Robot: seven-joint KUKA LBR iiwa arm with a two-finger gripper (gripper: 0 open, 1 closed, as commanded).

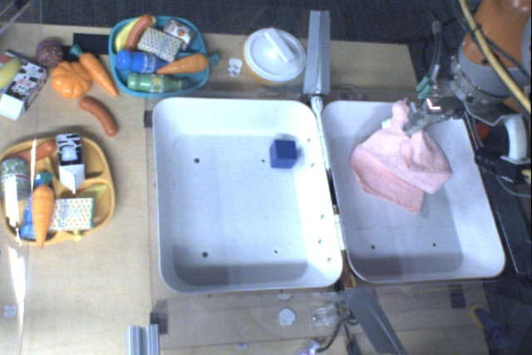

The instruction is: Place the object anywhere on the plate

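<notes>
Gripper is pinching the top corner of the pink cloth in the right bin; blue cube sits in the left bin.

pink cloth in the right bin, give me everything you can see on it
The pink cloth is a soft, crumpled fabric lying bunched in the upper half of the right bin. Its top corner is drawn up to a peak at the gripper, which meets it there. The rest rests on the bin floor.
</notes>
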